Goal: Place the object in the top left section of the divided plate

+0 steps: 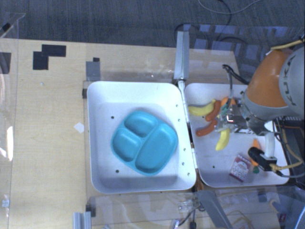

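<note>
A blue divided plate lies in the left bin, with nothing in its three sections. My gripper hangs low over the upper left part of the right bin. It is among several toy foods: a yellow banana, an orange piece, a red sausage and a yellow piece. The yellow piece lies just below the gripper and the red sausage just to its left. Whether anything sits between the fingers cannot be made out.
A small maroon and white packet lies at the front of the right bin, with an orange bit and a green bit near it. A metal divider rail separates the two bins.
</note>
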